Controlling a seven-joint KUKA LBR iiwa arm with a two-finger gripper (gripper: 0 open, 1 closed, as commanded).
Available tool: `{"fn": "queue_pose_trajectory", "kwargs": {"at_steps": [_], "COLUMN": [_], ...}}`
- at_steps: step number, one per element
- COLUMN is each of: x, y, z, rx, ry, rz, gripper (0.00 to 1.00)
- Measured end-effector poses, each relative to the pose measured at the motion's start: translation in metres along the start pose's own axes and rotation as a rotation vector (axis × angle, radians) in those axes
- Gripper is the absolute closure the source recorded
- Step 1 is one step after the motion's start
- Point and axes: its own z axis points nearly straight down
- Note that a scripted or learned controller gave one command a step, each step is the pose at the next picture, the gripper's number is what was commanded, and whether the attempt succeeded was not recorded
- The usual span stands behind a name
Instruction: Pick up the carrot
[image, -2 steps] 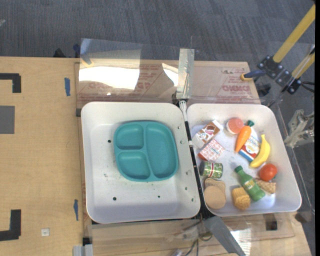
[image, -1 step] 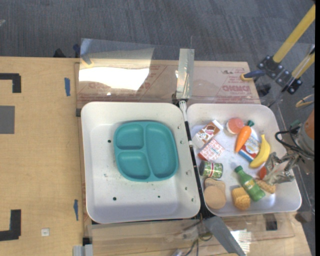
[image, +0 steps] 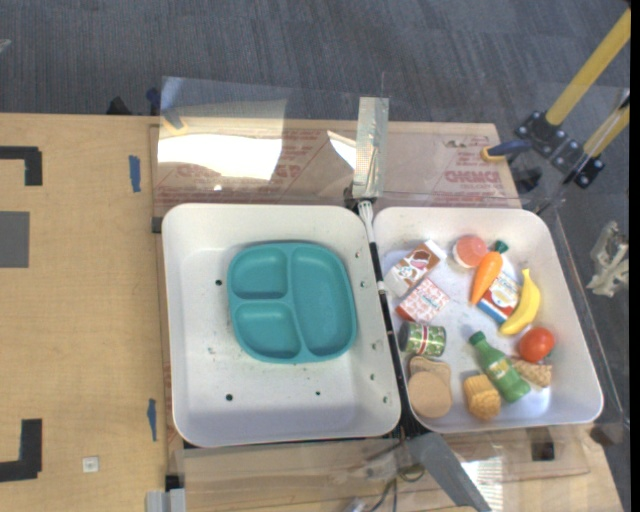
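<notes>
Carrot (image: 486, 276) lies tilted in right bin (image: 570, 400), far side, leaf end away from me, touching banana (image: 522, 303) and tomato slice (image: 469, 250). My hand's state: cannot tell. Crowding means approach from above.

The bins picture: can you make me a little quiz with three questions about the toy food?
1. True or false: the carrot lies in the right bin.
2. Which thing touches the carrot's right side? A) yellow banana B) teal tray C) green bottle
3. Fill in: the teal tray sits in the ____ bin.

Key: 1 true. 2 A. 3 left.
</notes>
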Motion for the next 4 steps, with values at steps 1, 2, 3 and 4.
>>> {"fn": "queue_pose_trajectory", "kwargs": {"at_steps": [1, 2, 3, 4], "x": [0.034, 0.010, 0.035, 0.023], "y": [0.030, 0.008, 0.032, 0.017], "z": [0.196, 0.075, 0.204, 0.050], "rx": [-0.020, -0.001, -0.022, 0.001], "ry": [0.012, 0.001, 0.009, 0.000], "rz": [0.127, 0.003, -0.110, -0.116], "gripper": [1.00, 1.00, 1.00, 1.00]}}
